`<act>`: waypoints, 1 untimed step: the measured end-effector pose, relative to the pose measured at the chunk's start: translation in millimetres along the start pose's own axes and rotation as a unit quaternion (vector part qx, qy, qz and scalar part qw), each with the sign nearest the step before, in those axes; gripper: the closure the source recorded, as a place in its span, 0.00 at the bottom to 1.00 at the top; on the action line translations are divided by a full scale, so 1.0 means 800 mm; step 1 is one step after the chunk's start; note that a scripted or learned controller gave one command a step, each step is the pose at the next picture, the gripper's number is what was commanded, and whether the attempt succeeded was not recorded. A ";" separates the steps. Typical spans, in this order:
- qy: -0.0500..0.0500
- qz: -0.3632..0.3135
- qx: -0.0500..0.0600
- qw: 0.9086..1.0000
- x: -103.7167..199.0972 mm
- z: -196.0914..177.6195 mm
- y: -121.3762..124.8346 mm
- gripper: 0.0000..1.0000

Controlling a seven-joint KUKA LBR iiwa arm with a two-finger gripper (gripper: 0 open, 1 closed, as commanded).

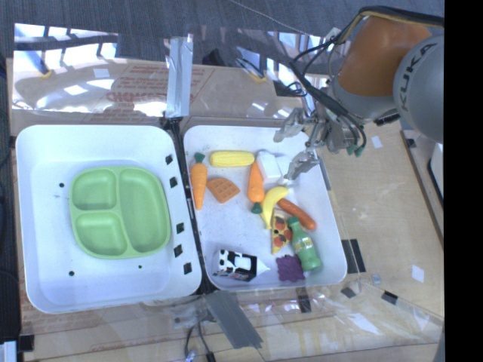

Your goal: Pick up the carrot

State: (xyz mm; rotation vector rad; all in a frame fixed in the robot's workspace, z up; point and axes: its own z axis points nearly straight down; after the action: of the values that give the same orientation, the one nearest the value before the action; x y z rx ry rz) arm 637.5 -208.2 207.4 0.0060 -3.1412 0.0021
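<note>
Right bin [226,138]: two carrots [198,185] [256,182], one corn [232,158], one banana [272,202]; tool [298,153] released, holding nothing.

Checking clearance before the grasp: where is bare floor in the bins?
Free: right bin floor between the orange waffle wedge and black-and-white cow carton; left bin margin around the green divided plate. Crowded: the right side, around the yellow banana.

Arm [407,59] cut off at right; claw [302,153] fingers too blurred.
</note>
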 end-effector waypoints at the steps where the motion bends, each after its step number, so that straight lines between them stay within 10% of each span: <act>1: 0.000 -0.046 -0.001 0.999 0.001 0.146 0.002 0.00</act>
State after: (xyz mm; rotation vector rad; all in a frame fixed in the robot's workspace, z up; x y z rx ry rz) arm 636.3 -206.7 90.4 0.1501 -3.1369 -0.0017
